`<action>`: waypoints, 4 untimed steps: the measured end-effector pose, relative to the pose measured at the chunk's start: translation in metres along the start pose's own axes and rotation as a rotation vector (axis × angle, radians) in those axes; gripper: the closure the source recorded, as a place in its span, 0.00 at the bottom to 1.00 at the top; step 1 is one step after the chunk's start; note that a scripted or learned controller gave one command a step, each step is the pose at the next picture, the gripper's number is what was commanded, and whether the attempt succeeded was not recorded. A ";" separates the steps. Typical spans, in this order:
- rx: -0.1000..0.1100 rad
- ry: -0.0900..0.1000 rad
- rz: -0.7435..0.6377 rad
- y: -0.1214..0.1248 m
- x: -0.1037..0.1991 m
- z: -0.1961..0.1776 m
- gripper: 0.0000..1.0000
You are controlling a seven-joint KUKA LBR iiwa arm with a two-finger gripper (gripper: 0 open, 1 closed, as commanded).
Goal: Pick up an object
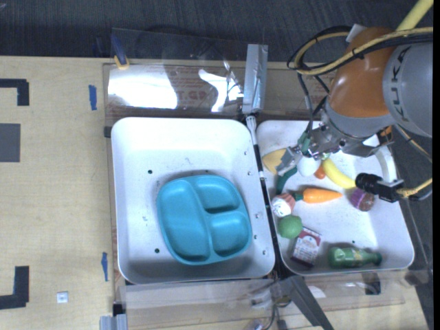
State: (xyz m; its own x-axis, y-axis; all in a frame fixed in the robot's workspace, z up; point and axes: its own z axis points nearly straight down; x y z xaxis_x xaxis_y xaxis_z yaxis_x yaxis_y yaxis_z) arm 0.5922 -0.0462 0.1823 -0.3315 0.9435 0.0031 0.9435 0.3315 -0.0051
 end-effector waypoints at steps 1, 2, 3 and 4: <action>-0.004 -0.002 0.295 0.040 0.016 -0.017 1.00; -0.004 -0.004 0.293 0.041 0.016 -0.025 1.00; -0.001 -0.001 0.323 0.004 0.034 -0.045 1.00; 0.001 -0.001 0.323 0.005 0.034 -0.053 1.00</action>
